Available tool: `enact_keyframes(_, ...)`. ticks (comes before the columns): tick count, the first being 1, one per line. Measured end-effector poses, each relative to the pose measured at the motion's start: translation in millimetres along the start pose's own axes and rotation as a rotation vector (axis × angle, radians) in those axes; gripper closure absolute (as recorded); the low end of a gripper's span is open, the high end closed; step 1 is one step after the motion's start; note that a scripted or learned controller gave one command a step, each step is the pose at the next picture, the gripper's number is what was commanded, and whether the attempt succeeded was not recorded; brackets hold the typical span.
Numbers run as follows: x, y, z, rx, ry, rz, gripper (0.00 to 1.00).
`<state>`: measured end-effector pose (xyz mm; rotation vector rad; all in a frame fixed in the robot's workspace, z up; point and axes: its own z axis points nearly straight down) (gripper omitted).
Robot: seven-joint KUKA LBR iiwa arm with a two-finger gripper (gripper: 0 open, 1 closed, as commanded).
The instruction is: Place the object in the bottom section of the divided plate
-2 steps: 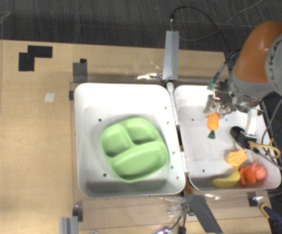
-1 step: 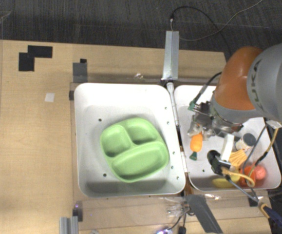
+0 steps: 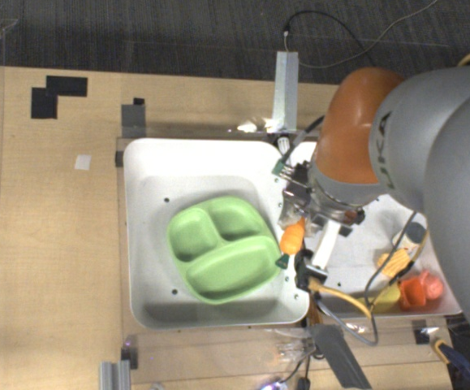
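A wooden worktop (image 3: 48, 242) carries two white bins, and in the left bin (image 3: 149, 177) lies a green plate (image 3: 222, 268) with its large section toward the bottom edge. Just beside the right rim of the plate, at the wall between the bins, is an orange carrot (image 3: 292, 236) with a green end. The tool (image 3: 299, 226) is close against it, but I cannot tell if the tool is open or closed. In the right bin (image 3: 356, 254) a yellow thing (image 3: 393, 260) and a red thing (image 3: 421, 289) lie near the lower right corner.

Smooth green plastic plate (image 3: 218, 250) in glossy white bin (image 3: 149, 185).
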<state>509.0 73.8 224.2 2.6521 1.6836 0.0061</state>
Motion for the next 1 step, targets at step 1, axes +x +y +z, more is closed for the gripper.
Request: enact_keyframes(1, 0.0, 0.0, 0.0, 0.0, 0.0, 0.0, 0.0)
